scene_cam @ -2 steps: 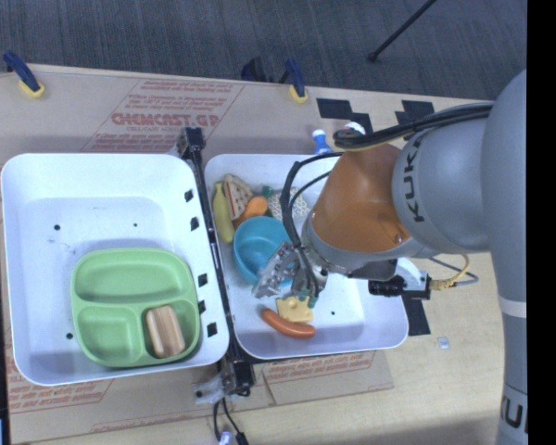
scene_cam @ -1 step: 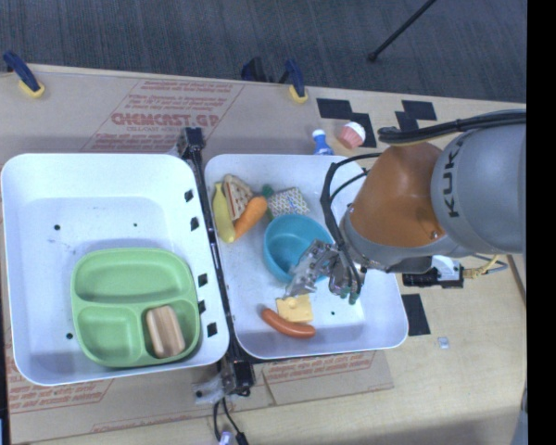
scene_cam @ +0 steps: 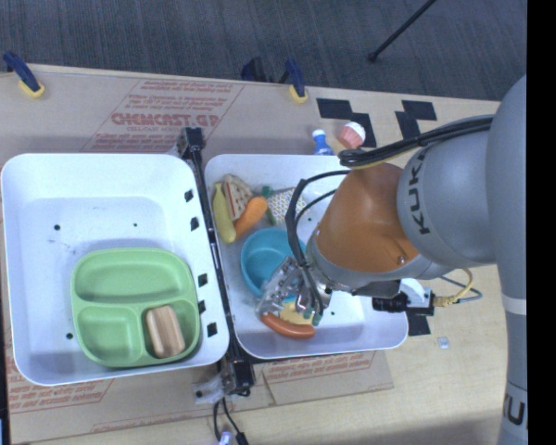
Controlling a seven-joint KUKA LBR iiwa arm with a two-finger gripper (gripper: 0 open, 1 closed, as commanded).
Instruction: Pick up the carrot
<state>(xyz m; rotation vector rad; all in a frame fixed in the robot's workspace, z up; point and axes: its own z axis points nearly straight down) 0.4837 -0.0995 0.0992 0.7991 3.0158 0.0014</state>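
A: Item one, the carrot [scene_cam: 251, 217]. Location?

B: Right bin [scene_cam: 380, 334], upper left part. It lies aslant, just beside a banana [scene_cam: 223, 213] on its left and touching a sandwich wedge [scene_cam: 238, 196] above it. A blue bowl [scene_cam: 266, 258] sits just below it.

A: Item two, the gripper [scene_cam: 295, 297].

B: Low in the right bin, under the orange band [scene_cam: 366, 221] of the arm [scene_cam: 463, 193], just beside the bowl's lower right rim. It is well apart from the carrot. Whether the jaws are spread or closed, I cannot tell; the wrist and clutter hide them.

A: What lies under it?

B: A red-orange sausage-like piece [scene_cam: 288, 326] with something yellow on it, near the bin's lower wall. Contact with the gripper cannot be judged.

A: Left bin [scene_cam: 23, 276]?

B: One green tray [scene_cam: 130, 290], three compartments. A hot dog bun [scene_cam: 164, 331] stands in the lower right one.

A: Outside the bins?

B: A small bottle [scene_cam: 322, 142] and a pink-topped object [scene_cam: 351, 135] on the bench [scene_cam: 93, 100], above the right bin.
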